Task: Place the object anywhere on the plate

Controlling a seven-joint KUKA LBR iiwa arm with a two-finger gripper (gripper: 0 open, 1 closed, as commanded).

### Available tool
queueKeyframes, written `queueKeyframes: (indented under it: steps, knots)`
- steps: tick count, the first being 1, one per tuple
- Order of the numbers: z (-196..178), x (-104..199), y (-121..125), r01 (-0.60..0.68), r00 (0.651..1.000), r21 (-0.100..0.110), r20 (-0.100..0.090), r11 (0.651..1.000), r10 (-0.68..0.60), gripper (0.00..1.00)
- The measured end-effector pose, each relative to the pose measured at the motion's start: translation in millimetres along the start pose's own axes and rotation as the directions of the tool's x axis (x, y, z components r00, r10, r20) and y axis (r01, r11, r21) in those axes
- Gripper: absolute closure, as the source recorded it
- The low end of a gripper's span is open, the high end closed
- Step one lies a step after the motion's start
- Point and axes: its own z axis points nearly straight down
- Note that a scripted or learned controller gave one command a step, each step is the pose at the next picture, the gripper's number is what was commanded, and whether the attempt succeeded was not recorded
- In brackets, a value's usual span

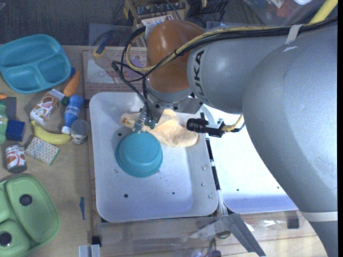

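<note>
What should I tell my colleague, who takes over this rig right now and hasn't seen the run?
Tool: low in the left bin, at the far rim of the blue bowl. Whether it grips anything cannot be told from this view.
Things: the blue bowl lies in the left bin; behind it lies a flat tan piece, partly under the arm. I cannot tell which of them is the object. A blue divided plate lies outside the bins, at the bench's far left.
Done: nothing rests on that plate.
Left: secure the object, lift it, place it on the plate.
</note>
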Motion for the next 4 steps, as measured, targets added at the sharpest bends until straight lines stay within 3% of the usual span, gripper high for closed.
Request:
queueKeyframes:
  steps: [1, 2, 3, 4]
  knots:
    - [-39.9, -37.0, -40.2, 0.059, 0.998, 0.006, -0.01, 0.998, -0.059, 1.0]
    - [-62.3, 18.0, -9.3, 0.045, 0.999, 0.009, -0.013, 0.999, -0.044, 1.0]
    - [-62.4, 17.9, -9.4, 0.044, 0.999, 0.009, -0.013, 0.999, -0.044, 0.0]
    - [-5.5, -38.1, -38.8, 0.372, 0.928, 0.003, -0.014, 0.928, -0.372, 0.0]
